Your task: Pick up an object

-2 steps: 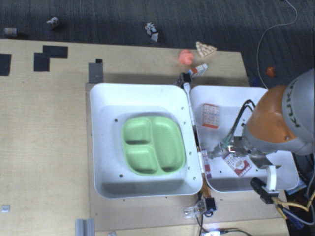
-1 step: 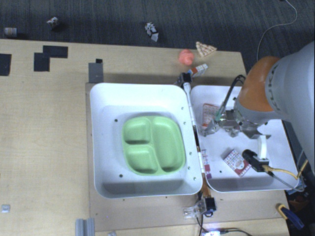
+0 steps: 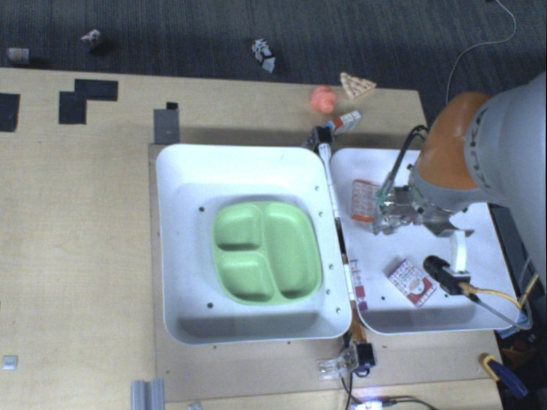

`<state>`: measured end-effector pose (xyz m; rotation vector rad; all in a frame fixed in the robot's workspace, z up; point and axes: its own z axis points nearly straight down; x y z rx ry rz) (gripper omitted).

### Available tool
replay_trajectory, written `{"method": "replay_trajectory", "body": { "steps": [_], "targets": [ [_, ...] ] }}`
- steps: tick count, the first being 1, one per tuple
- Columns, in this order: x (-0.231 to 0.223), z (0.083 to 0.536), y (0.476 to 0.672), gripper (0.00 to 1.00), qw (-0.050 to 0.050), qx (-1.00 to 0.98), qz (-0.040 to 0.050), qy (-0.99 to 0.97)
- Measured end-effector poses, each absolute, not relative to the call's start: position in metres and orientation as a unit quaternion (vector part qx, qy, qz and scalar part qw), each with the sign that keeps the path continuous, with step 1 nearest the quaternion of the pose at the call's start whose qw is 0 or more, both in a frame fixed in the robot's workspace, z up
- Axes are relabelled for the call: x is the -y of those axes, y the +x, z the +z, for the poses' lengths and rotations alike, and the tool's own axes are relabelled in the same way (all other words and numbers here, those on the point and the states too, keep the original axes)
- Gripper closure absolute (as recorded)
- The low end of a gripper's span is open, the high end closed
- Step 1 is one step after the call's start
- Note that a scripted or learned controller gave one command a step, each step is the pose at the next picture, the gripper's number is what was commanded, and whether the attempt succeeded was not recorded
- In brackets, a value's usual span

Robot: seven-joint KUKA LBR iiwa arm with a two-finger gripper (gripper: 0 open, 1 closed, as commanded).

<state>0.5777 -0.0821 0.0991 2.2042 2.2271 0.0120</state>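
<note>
the gripper (image 3: 389, 214) hangs low in the right bin (image 3: 479, 314), just beside a clear red-printed packet (image 3: 362, 202) whose long axis runs up-down in view; its grasp state cannot be told. a small red card (image 3: 410, 282) lies tilted nearby. a green divided tray (image 3: 265, 250) sits in the left bin (image 3: 184, 229).

Arm (image 3: 500, 143) — cut off at right edge, covering part of the right bin (image 3: 479, 314). Gripper (image 3: 395, 212) — fingers indistinct. Small packet (image 3: 365, 202) beneath — partly hidden, print unreadable.

Glossy green plastic tray (image 3: 267, 251), smooth white bins (image 3: 184, 229).
</note>
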Motion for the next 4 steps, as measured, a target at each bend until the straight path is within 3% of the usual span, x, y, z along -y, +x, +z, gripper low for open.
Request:
{"method": "replay_trajectory", "body": {
  "steps": [1, 2, 3, 4],
  "targets": [
    [0.082, 0.099, 0.578, 0.0, 0.004, -0.711, 0.0036, 0.703],
    [0.1, 0.087, 0.532, 0.0, 0.004, -0.708, 0.0024, 0.706],
    [0.1, 0.098, 0.534, 1.0, 0.006, -0.708, 0.0043, 0.706],
    [0.1, 0.098, 0.534, 0.0, 0.006, -0.708, 0.0042, 0.706]
  ]
}}
